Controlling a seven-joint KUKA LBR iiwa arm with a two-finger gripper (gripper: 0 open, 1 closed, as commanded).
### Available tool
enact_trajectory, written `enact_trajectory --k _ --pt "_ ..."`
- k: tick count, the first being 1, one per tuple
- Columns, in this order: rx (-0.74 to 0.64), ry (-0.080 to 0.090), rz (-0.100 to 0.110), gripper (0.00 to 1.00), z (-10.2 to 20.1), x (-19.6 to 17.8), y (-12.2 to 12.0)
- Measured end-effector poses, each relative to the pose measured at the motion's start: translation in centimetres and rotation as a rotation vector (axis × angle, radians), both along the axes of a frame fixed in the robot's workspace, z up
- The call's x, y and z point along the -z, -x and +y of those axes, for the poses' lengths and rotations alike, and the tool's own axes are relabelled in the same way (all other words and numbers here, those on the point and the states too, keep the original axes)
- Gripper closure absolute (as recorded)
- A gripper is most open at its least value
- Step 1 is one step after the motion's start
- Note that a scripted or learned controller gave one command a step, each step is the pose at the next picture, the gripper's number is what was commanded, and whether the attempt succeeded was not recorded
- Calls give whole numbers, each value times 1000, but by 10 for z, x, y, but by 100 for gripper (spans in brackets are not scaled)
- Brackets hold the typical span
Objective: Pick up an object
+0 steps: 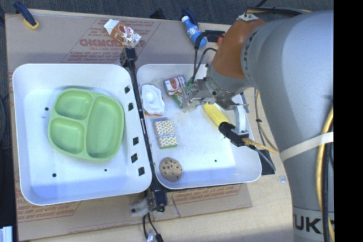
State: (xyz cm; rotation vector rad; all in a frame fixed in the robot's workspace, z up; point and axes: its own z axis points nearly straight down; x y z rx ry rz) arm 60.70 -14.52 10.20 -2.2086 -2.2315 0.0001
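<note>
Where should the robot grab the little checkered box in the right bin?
Probably across its two long sides, at the middle, coming straight down from above. The checkered box lies flat in the right bin, is narrower that way, and nothing else touches it.

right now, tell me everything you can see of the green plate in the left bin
The green plate is a pale lime tray with rounded corners, and it looks like smooth plastic. Raised ridges split it into three wells: two smaller ones side by side and one long one beside them. It lies flat and right side up on the floor of the left bin, turned at a slight angle to the bin's walls and apart from them. It touches only the floor.
</note>
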Motion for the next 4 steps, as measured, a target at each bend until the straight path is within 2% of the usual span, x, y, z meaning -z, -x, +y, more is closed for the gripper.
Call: enact_trajectory --k 1,2,3,4 --pt "6 -1 -1 100 32 -83 69" --pt "6 0 1 0 32 -82 70" --pt "4 2 -2 0 13 -86 -15" --pt "7 1 -4 0 50 7 53"
